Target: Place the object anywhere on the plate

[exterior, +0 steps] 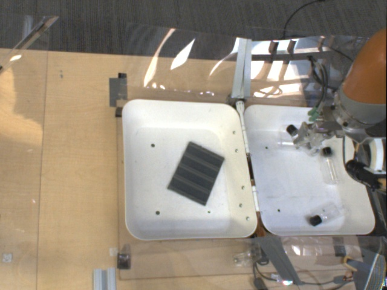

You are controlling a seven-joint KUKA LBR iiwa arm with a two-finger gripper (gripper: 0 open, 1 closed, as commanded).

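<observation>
Wooden bench (60,162) bears two white bins (139,162); gripper (308,135) state cannot be told.

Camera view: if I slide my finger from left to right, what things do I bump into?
Left white bin → dark ridged plate → right white bin → end effector → orange band on the arm.

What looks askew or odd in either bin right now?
The dark ribbed plate lies skewed in the left bin, its edges turned against the bin walls. A small clear object with a black end lies near the right bin's front edge, apart from the plate. No spill or damage shows.
</observation>
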